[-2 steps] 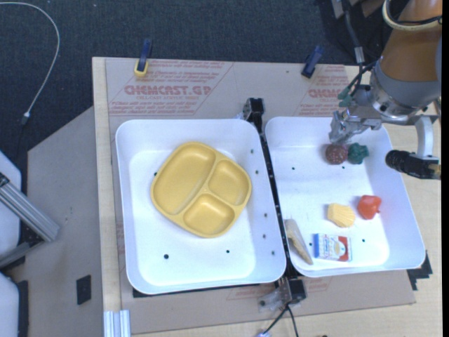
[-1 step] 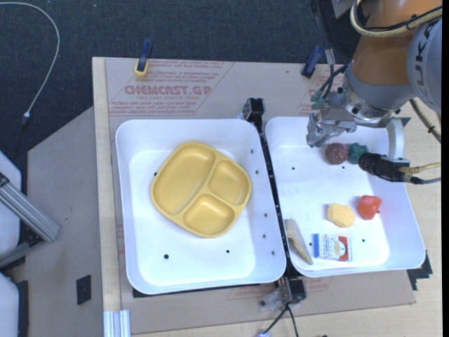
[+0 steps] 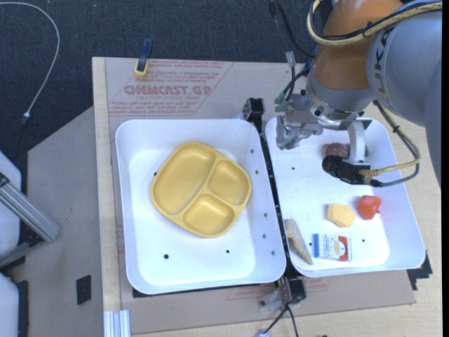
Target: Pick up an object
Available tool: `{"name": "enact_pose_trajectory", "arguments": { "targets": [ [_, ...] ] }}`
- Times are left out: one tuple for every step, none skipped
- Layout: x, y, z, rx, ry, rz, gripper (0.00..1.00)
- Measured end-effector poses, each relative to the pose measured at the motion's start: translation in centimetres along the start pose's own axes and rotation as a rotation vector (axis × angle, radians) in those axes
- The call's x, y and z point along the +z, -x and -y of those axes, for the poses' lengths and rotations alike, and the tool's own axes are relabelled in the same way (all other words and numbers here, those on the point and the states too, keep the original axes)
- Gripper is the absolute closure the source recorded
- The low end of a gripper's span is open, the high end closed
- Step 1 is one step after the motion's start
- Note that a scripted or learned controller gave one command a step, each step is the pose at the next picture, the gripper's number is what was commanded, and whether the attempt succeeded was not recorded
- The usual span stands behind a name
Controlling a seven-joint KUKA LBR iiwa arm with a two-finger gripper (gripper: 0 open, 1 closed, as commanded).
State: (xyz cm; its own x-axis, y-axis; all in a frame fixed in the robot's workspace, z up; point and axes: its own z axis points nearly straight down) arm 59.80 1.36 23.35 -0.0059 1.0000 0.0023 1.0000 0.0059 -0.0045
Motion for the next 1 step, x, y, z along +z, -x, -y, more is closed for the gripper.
{"name": "enact_pose_trajectory", "arguments": {
  "targets": [
    [0.4, -5.97, -0.05, -0.001, 0.003, 0.0, 1.0]
  ]
}}
